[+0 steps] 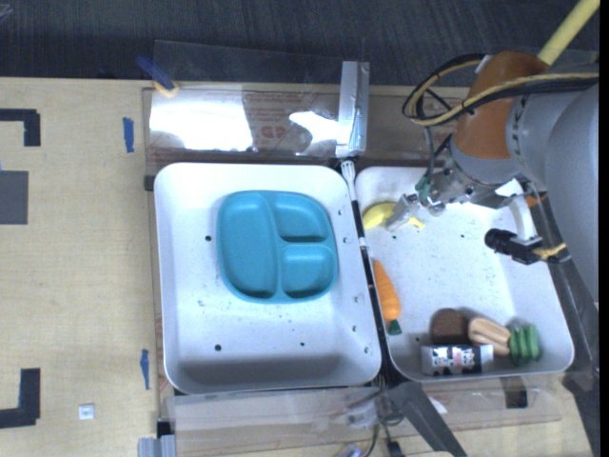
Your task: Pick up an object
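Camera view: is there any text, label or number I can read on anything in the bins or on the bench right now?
No text can be read.
Small bottle in the right bin: dark marks on a white label, too small and blurred to read.
Clear panel behind the left bin: faint reddish print, washed out by glare, unreadable.
Blue divided tray: no marking visible.

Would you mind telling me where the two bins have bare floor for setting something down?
Left bin: a bare strip below the blue tray. Right bin: bare middle, between the carrot and the right wall. Crowded along its lower edge, and near the banana by the gripper.
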You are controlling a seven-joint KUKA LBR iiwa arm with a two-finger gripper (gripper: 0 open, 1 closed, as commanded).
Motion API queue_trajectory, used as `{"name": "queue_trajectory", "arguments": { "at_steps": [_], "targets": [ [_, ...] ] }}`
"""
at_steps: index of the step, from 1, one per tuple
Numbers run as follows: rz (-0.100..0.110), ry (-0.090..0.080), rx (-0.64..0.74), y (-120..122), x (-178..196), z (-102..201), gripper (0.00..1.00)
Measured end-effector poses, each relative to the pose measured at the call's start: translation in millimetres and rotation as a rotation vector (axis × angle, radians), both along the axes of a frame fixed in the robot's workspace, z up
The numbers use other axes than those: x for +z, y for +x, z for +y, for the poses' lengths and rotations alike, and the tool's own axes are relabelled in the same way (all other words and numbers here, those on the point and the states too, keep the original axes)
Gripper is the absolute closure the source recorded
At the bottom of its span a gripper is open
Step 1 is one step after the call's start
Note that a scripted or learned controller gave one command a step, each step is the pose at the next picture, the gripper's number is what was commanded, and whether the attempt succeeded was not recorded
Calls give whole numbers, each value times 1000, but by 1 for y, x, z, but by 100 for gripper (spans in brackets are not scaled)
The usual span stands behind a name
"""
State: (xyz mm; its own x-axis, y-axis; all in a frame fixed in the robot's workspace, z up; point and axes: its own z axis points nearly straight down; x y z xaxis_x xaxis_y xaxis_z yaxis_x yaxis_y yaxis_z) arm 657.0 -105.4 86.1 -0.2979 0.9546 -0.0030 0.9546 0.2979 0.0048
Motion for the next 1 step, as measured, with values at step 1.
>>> {"name": "queue_trajectory", "arguments": {
  "at_steps": [1],
  "targets": [
    [3, -1, 4, 0, 12, 1, 100]
  ]
}}
